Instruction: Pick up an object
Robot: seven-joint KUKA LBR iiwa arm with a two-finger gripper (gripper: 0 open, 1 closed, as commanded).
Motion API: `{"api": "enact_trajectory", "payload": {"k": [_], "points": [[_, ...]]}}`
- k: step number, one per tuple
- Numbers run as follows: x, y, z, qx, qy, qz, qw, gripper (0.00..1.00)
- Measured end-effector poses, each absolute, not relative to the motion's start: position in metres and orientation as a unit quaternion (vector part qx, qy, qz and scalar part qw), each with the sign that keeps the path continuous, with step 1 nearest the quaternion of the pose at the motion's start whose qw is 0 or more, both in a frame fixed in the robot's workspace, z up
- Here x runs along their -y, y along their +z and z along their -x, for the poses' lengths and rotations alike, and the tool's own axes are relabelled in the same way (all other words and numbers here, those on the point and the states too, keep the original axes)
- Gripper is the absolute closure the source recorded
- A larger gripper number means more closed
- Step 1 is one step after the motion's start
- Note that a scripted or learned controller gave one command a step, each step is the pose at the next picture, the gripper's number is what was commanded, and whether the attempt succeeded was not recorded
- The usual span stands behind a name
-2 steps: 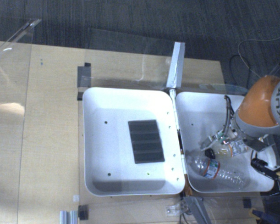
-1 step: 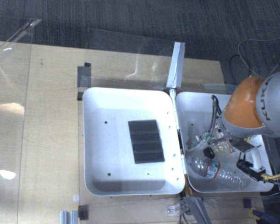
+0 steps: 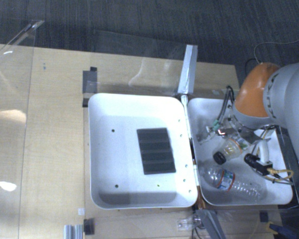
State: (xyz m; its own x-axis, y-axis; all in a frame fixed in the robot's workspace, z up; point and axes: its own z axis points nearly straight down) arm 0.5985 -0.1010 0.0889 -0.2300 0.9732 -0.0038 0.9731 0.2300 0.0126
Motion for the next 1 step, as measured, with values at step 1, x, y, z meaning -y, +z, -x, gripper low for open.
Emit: {"api": "enact_trajectory", "payload": {"k": [1], "points": [[0.1379, 0.0896, -0.5386, -0.796, 0.0024, -0.605, 0.005, 0.00]]}}
